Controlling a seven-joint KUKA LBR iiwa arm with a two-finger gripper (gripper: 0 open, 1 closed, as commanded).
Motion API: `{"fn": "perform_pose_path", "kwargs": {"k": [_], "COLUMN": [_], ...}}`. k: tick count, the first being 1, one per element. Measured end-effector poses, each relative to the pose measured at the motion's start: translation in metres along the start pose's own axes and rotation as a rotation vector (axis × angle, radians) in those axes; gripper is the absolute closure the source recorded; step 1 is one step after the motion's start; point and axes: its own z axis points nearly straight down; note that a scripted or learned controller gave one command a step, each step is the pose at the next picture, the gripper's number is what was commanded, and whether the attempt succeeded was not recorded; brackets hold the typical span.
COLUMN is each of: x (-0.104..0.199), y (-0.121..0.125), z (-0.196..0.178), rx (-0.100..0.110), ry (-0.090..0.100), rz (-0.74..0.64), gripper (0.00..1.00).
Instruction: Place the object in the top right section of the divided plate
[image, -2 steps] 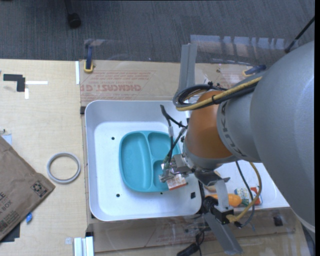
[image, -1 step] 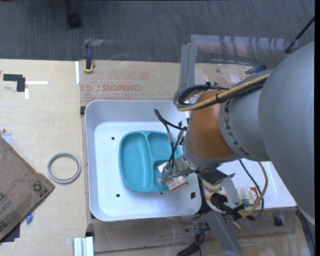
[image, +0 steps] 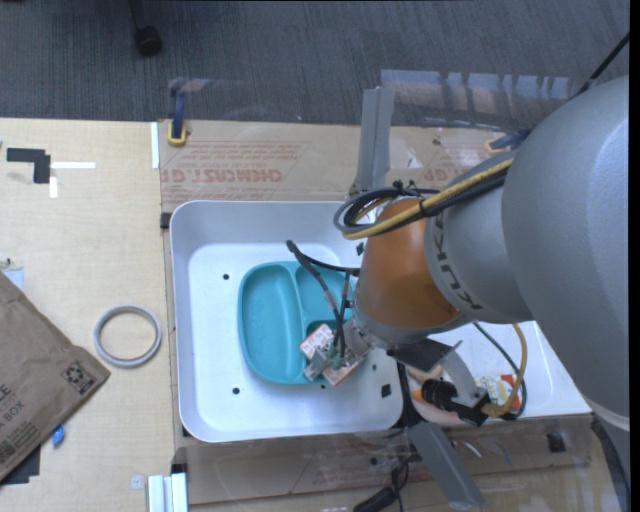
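a robotics lab: plywood bench (image: 80, 250), white bin (image: 200, 400), grey office carpet (image: 300, 50), taped cardboard (image: 250, 165).

Pretty bright and even overall, lit from above. Soft shadow under the arm (image: 560, 200) falling across the white bin (image: 200, 300). Mild glare on that bin's rim. Slightly soft focus everywhere, arm blurriest up close, carpet dim along the top.
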Motion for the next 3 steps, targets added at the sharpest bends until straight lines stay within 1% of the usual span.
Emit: {"fn": "perform_pose_path", "kwargs": {"k": [1, 2, 3], "x": [-0.05, -0.045, -0.071], "y": [-0.043, -0.039, -0.057], "z": [-0.088, -0.088, -0.088], "rx": [0.017, 0.018, 0.016], "ry": [0.004, 0.006, 0.006], "rz": [0.083, -0.078, -0.156], "gripper": [1.0, 1.0, 1.0]}}
